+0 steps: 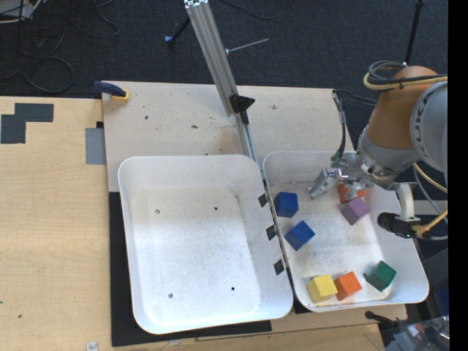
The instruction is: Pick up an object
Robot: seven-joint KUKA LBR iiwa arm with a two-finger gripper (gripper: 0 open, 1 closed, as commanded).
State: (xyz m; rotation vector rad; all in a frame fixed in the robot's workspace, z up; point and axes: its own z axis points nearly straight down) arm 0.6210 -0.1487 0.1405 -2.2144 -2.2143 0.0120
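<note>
1. Gripper (338, 183) low in right bin (409, 295), far end. Fingers partly hidden by the wrist, so can't tell if jaws are apart or together; nothing visibly held.
2. Red-orange block (344, 192) just beside the fingertips, purple block (356, 210) touching it. Likely targets.
3. Blocks look small, rigid and light, with flat faces: pinch opposite sides. The tight pair could jam a finger.
4. Further out: two blue blocks (286, 203), then yellow (321, 288), orange (349, 284), green (381, 275) at the near rim.

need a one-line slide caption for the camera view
KUKA arm's tool over the right bin, near a purple block; blue, yellow, orange and green blocks lie around.
</note>
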